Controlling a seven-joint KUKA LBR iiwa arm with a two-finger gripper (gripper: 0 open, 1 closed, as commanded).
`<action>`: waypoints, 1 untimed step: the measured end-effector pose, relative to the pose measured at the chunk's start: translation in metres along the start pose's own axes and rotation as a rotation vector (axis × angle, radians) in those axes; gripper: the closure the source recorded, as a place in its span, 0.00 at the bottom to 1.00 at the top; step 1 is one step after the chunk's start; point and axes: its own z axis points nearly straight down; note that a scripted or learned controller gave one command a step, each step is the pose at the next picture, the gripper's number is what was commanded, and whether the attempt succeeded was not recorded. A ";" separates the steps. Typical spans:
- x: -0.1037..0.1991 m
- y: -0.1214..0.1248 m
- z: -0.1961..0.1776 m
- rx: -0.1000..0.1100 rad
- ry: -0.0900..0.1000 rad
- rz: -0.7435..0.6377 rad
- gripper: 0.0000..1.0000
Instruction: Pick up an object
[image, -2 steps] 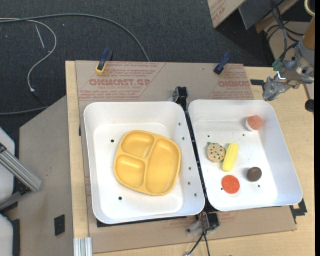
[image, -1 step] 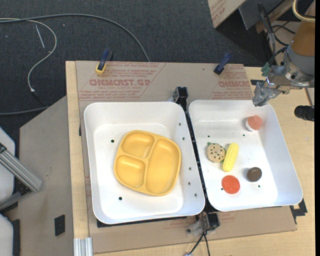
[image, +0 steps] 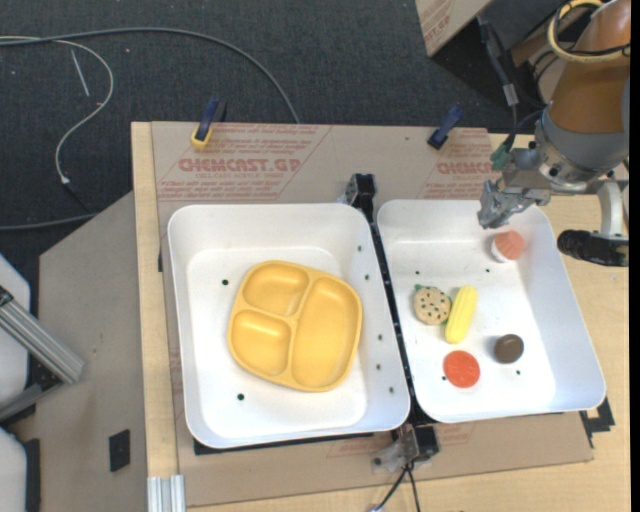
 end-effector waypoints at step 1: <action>0.050 -0.023 0.013 0.001 0.001 -0.001 1.00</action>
